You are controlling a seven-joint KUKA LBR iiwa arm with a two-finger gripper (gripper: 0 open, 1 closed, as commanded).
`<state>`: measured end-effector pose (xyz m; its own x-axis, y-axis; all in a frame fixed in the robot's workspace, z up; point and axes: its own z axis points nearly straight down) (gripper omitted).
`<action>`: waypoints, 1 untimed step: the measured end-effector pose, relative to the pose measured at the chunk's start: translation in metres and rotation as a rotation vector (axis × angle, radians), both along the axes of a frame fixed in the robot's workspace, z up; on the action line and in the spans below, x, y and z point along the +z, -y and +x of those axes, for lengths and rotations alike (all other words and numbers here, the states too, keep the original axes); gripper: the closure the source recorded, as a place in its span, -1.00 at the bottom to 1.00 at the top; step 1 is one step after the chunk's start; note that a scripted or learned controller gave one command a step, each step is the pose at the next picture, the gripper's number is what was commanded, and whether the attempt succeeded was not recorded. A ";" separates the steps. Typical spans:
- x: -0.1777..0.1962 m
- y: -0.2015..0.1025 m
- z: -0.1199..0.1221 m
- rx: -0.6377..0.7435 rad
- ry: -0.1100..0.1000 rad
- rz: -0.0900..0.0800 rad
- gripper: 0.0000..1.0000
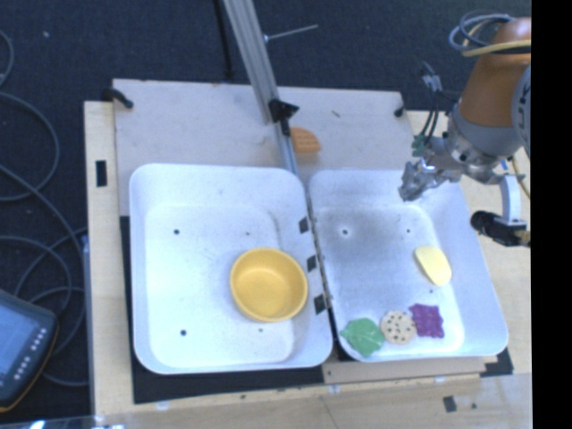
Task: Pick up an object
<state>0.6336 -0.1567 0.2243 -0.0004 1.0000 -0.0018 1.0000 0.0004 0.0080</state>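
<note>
Here pincer (416, 184), grip state unclear, above right bin's far edge; yellow piece (433, 264) well apart.

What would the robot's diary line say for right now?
phase: reaching | tool: above right bin far edge, holding nothing seen | right bin: yellow piece, purple piece, cookie, green piece | left bin: yellow bowl

- Yellow bowl (268, 283): round, upright, lower centre of frame, in the left bin.
- Pale yellow block (433, 264): tilted, right of frame.
- Green leaf-shaped piece (362, 335), speckled cookie (397, 327), purple piece (426, 321): a row at lower right.
</note>
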 end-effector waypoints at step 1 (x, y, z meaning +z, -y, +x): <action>0.038 0.001 0.001 0.003 -0.002 0.001 1.00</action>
<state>0.6348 -0.1579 0.2628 -0.0035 1.0000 -0.0008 1.0000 0.0035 0.0058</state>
